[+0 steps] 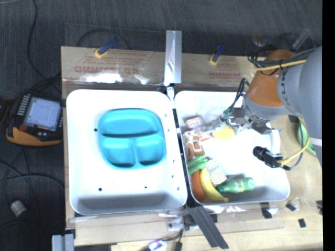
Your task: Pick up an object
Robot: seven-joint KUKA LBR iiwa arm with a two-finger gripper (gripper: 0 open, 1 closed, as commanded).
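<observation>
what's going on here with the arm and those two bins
A grey robot arm with an orange band reaches in from the right over the right bin. Its gripper sits low near a yellow piece in a scatter of small items; whether it grips anything cannot be told. More items, including a banana and a green bottle, are piled in that bin's near-left corner. The left bin holds a blue divided tray.

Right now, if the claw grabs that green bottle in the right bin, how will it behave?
The green bottle lies on its side, so it would probably roll if nudged. Its rounded, glossy-looking body may slip. It touches the banana, which could shift too.
</observation>
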